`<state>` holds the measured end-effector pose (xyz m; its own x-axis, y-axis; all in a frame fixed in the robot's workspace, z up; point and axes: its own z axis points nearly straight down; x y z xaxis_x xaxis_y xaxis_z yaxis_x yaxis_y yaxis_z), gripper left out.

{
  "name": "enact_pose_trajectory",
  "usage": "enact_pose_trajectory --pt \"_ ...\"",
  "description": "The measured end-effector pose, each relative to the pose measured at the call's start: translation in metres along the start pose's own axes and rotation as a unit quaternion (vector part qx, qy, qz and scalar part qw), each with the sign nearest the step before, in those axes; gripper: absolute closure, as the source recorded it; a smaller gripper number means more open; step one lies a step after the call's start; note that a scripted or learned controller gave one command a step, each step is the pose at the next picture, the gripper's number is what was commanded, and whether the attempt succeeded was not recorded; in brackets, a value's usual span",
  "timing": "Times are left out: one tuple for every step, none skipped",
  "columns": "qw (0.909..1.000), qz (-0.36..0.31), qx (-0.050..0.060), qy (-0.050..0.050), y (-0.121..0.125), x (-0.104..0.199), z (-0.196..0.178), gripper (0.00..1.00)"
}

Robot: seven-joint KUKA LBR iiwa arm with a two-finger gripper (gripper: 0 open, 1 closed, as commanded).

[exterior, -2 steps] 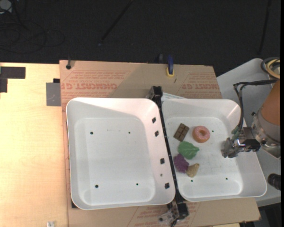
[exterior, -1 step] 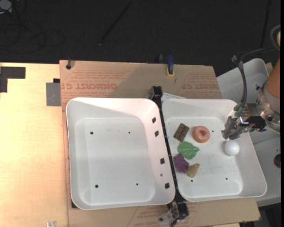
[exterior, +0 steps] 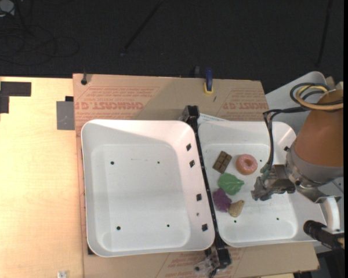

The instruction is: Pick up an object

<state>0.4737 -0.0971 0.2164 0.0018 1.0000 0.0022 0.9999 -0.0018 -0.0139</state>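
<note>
The right bin point(exterior: 261, 230) holds several small objects near its left side: a brown chocolate-like block point(exterior: 222, 161), a pink doughnut point(exterior: 246, 164), a green leafy piece point(exterior: 230, 183), a purple piece point(exterior: 221, 200) and a small tan piece point(exterior: 236, 208). My gripper point(exterior: 263, 190) hangs low over the right bin, just right of the green piece and below the doughnut. Nothing is visible between its fingers. The arm's orange band and grey wrist rise to the right of it.
The left bin point(exterior: 139, 236) sits beside the right one, with a black clip strip along their shared edge. Both rest on brown cardboard point(exterior: 151, 97). A pale wooden bench surface lies to the left. Cables loop at the upper right.
</note>
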Motion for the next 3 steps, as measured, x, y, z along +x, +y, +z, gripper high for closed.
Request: enact_pose_trajectory --pt "0.9999 -0.003 -0.014 -0.002 0.01 0.018 -0.145 1.0" --pt "1.0 0.001 0.001 0.0 -0.001 -0.008 -0.017 1.0" --pt "0.9999 -0.004 -0.01 -0.001 0.001 0.042 -0.118 1.0"
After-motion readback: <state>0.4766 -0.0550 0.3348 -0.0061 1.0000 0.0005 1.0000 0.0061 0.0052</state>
